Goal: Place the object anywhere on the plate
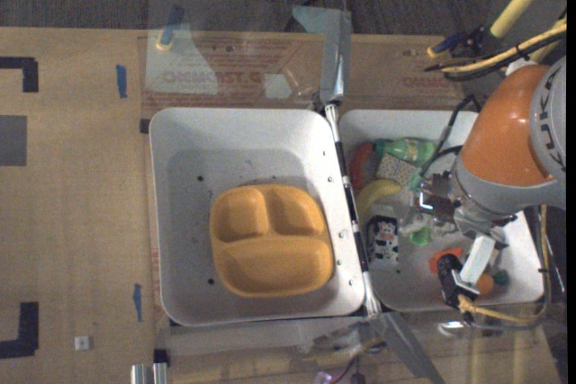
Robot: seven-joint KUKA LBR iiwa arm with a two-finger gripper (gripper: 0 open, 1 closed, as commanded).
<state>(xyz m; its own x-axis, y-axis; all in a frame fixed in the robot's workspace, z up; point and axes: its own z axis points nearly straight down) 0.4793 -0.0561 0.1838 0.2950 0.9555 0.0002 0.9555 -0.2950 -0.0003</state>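
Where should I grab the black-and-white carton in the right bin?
Probably come straight down on the black-and-white carton and pinch its two long sides. It looks to lie flat, printed face up, and the yellow piece crowds its far end.

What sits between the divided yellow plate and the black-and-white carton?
In the camera view, only the two bins' adjoining walls separate the plate from the carton.

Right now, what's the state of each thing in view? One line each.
plate: right side up in the left bin, no object on it yet.
green bottle: lying on its side, far end of the right bin.
black-and-white carton: in the right bin by the inner wall, untouched.
yellow item: loose in the right bin, beside the carton.
gripper: low over the right bin, among the items.
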